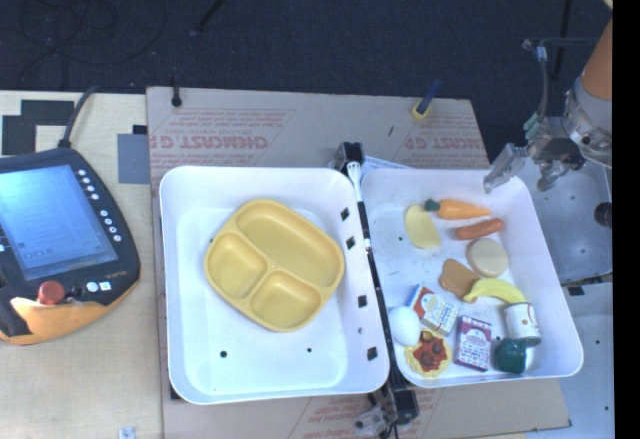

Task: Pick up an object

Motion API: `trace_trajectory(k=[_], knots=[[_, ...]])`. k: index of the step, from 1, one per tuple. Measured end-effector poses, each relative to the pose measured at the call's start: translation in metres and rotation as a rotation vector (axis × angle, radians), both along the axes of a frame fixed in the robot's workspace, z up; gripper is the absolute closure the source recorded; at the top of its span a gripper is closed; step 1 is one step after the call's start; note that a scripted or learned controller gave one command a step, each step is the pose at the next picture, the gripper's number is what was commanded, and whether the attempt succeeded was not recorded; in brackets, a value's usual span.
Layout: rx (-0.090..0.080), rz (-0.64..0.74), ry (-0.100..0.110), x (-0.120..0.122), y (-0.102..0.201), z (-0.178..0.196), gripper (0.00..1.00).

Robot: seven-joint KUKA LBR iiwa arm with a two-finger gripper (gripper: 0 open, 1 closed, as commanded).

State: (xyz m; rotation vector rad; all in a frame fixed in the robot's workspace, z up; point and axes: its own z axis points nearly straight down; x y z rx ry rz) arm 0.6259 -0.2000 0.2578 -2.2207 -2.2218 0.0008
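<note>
Because the toy foods lie packed close in the right bin (pixel 545 257), a descent could nudge neighbours or close on nothing. I cannot tell how the tool (pixel 530 159) stands; it hangs at that bin's far right corner, holding nothing visible. Nearest it lies the carrot (pixel 462 209), just inside the far edge, the sausage (pixel 477 228) beside it
</note>
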Motion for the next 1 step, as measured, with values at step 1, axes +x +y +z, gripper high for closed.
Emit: trace_trajectory(k=[1], knots=[[0.001,-0.003,0.003,-0.0334,0.0249,-0.0737,0.00]])
